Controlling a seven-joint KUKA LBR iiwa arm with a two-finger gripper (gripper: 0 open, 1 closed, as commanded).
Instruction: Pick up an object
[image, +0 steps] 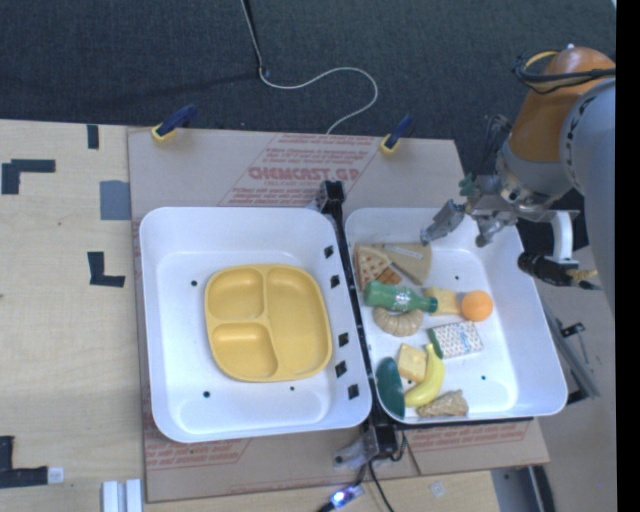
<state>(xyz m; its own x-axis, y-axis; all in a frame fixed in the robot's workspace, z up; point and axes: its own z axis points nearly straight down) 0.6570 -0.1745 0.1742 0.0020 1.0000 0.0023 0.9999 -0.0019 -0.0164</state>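
The gripper (461, 228) hangs with fingers spread, seemingly holding nothing, over the right bin's (520, 330) far edge; the green bottle (398, 297) lies nearer the camera, well apart.

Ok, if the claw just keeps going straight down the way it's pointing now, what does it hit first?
Probably bare floor of the right bin, near its upper edge. The claw hangs open above that spot, and the nearest item, a tan wedge, lies off to the camera's left. Depth is hard to judge from this view.
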